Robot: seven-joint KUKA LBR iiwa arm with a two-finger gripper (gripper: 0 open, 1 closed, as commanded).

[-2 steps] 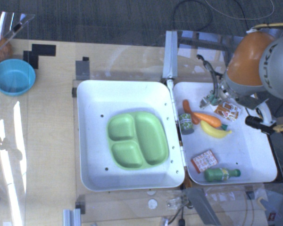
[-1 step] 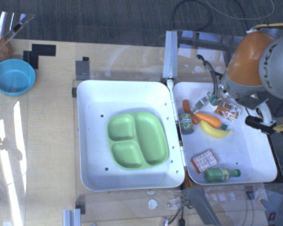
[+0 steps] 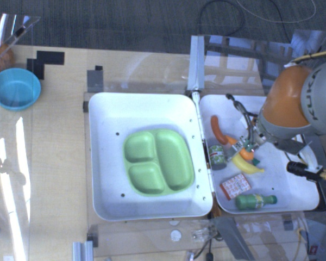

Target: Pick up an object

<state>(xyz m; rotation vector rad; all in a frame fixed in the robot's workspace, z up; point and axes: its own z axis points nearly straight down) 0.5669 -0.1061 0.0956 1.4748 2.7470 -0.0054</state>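
In the right bin lie a red-orange sausage, a small dark can, a yellow banana, a small orange piece, a red box and a green bottle. My gripper reaches in from the right, low over the orange piece and the banana's upper end. The wrist with its orange band hides the back right of this bin. Nothing shows as lifted; every object rests on the bin floor.
The left bin holds a green divided plate. A blue bowl stands on the bench at far left. A metal post rises behind the wall between the bins. Cables run behind the right bin.
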